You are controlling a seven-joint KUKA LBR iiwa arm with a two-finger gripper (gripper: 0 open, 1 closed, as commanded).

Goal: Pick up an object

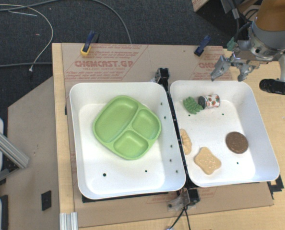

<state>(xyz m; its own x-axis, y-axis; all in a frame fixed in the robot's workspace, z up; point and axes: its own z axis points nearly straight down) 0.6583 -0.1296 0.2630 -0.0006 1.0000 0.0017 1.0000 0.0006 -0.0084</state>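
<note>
Seen in the upper right of the frame: the gripper [232,71], hanging just above the far rim of the right bin [265,128], fingers spread apart, nothing between them. Below the orange band, the grey wrist, tilted a little toward the left.

In the right bin, five possible things to pick. At the upper left of this bin, a green leafy toy [192,105], touching a small dark piece and then a small white cup with red dots [212,100], lying on its side. Lower, near the centre divider, a pale biscuit-shaped piece [185,142]. At the bottom middle, a tan toast-shaped piece [207,160]. To the right of it, well apart, a brown round disc [236,142].

In the left bin [85,143], a green divided plate [127,127], lying flat, far from the gripper.

Probably still the approach step, no target reached yet. Best to choose something nearest and with some height: the cup or the green toy. Better to come down straight, fingers kept wide, one on each side, then close slowly. Flat pieces like the disc likely harder to catch. Risk with the cup: rolling away, or the green toy caught together.
</note>
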